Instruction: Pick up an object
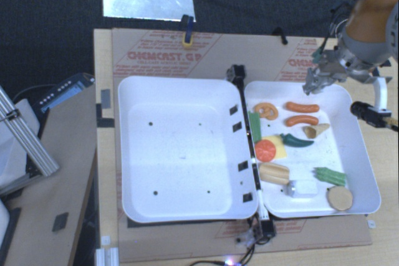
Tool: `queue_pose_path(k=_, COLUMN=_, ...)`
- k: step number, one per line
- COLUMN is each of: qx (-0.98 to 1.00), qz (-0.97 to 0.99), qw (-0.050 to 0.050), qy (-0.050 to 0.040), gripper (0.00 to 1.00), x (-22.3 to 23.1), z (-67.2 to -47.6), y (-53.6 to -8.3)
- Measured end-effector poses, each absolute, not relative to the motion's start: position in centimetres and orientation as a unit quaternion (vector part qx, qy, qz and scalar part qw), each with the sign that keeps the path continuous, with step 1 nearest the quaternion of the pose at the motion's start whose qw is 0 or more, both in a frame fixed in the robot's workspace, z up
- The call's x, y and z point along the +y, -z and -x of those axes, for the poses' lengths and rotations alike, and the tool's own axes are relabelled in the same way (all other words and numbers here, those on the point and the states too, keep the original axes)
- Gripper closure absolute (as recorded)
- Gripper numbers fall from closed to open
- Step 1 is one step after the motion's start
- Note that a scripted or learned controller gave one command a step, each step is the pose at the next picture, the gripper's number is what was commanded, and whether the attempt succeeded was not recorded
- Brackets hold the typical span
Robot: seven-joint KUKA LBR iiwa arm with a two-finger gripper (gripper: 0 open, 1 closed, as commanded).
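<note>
The gripper [313, 85], its state unclear, should descend straight over the upper sausage [302, 107] and centre on it.

Claw [313, 85] above right bin's [365, 162] far edge, toy foods inside, two sausages [302, 108] nearest

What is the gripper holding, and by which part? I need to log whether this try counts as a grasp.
Nothing is visibly held. The gripper hangs above the far edge of the right bin, with no object seen between its fingers; the toy foods lie in the bin.
</note>
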State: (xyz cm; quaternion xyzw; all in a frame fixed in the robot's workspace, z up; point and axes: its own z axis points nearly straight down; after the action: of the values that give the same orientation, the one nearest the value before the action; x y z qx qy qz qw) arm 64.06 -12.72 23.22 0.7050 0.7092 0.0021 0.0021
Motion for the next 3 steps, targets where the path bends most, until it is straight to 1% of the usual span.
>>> queue_pose_path(k=1, qx=0.71, qz=-0.705, qw=0.009, qy=-0.0061, gripper=1.0, x=-12.2, z=-67.0, y=-47.5)
queue_pose_path(k=2, qx=0.71, qz=-0.704, qw=-0.003, qy=0.0017, gripper=1.0, x=-6.8, z=-62.3, y=-38.4)
queue_pose_path(k=3, qx=0.71, qz=-0.705, qw=0.003, qy=-0.003, gripper=1.0, x=-5.4, z=-60.7, y=-45.9)
